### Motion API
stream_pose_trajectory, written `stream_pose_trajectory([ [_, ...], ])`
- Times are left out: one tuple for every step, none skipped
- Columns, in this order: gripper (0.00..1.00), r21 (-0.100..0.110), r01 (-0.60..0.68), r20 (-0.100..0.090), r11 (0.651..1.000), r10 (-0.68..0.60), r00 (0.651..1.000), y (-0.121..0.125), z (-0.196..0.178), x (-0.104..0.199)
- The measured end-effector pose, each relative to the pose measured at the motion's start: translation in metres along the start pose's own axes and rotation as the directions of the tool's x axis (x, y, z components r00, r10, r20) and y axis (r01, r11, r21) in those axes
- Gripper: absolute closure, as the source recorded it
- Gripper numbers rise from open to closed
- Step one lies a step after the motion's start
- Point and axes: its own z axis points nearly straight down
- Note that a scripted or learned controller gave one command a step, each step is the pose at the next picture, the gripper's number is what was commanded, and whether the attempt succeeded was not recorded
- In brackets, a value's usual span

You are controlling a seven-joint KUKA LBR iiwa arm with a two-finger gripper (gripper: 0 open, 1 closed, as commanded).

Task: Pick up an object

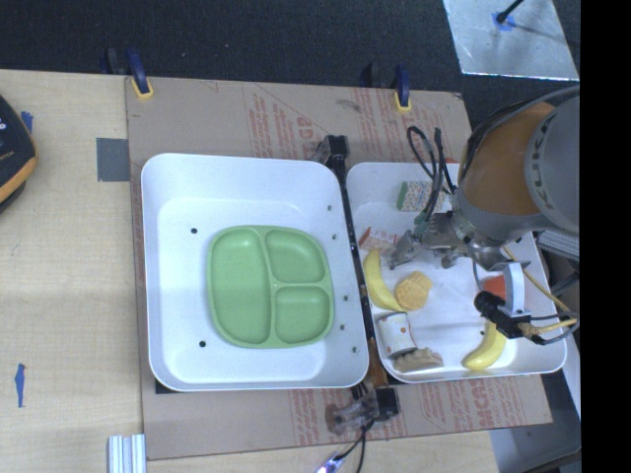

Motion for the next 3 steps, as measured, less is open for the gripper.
stream_pose_trajectory([
  [0.00, -0.001, -0.003, -0.002, 1.000, 0.003, 1.000, -0.037, 0.011, -0.013],
  [1.00, -0.001, 0.000, 0.000, 1.000, 0.000, 1.000, -0.037, 0.000, -0.014],
  [1.00, -0.003, -0.003, -0.003, 1.000, 0.003, 1.000, 0.013, -0.091, 0.057],
])
